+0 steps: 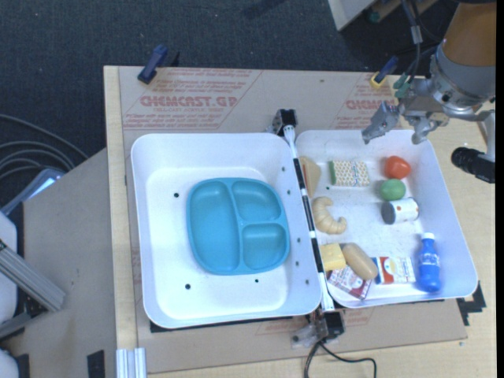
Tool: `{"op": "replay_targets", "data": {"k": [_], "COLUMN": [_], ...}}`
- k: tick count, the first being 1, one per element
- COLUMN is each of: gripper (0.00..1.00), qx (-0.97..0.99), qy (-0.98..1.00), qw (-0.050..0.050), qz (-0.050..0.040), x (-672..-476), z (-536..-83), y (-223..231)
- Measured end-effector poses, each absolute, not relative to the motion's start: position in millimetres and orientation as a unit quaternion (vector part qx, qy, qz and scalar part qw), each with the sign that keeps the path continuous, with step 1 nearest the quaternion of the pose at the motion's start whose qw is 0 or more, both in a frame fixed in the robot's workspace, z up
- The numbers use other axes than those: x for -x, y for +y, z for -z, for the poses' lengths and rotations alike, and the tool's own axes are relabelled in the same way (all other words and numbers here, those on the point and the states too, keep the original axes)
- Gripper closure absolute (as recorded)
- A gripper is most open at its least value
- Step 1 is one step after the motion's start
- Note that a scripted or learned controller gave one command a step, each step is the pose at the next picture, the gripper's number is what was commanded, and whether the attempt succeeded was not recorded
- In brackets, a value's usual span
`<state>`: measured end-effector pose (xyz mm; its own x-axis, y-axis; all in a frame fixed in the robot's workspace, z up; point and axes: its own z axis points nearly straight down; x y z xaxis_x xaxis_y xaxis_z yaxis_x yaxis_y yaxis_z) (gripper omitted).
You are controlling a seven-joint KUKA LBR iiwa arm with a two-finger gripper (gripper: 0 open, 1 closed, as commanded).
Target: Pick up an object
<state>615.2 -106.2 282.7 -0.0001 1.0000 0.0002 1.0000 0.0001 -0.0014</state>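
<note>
At the near edge of the right bin (461, 235) the blue bottle (428, 263), carton (394, 270) and bread roll (359, 261) crowd together, so a cleaner pick is farther back: the red tomato (398, 166), touched by the green ball (392, 188) on its near side only. The gripper (399, 126) hovers spread and empty over the bin's far rim, needing to come down squarely astride the tomato. The left bin (150, 211) carries a blue divided plate (237, 225), well out of the way.

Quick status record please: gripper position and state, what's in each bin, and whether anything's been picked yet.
gripper: above far edge of right bin, fingers spread, nothing between them
left bin: blue divided plate
right bin near gripper: red ball, green ball, patterned packet
right bin front: blue bottle, croissant
picked: nothing yet
</note>
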Motion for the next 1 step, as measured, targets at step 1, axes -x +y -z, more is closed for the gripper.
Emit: {"op": "replay_targets", "data": {"k": [1], "gripper": [0.0], "qx": [0.707], "qy": [-0.707], "qw": [0.001], "qz": [-0.0007], "x": [-578.6], "z": [-84.0], "y": [-151.2]}}
